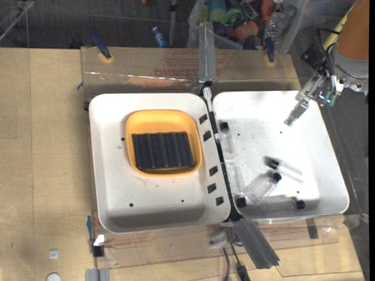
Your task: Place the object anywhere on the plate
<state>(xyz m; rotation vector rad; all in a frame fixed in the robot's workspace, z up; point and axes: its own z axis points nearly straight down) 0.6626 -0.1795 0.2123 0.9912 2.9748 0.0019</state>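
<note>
An orange plate point(162, 119) sits in the left bin point(111, 204). A black ribbed rectangular object point(163, 150) lies flat on the plate, covering most of its middle. My gripper point(296, 111) hangs over the far right part of the right bin point(328, 174), well away from the plate, pointing down and to the left. I see nothing between its tips. Below it, several clear plastic vials with black caps lie in the right bin, among them a small bottle point(261, 187) and a slimmer vial point(286, 168).
A raised divider with black tabs point(212, 157) separates the two bins. Another clear vial point(226, 139) lies along the divider's right side. A small black cap point(299, 204) rests near the right bin's front edge. A crate of colourful toys point(246, 4) stands behind the bench.
</note>
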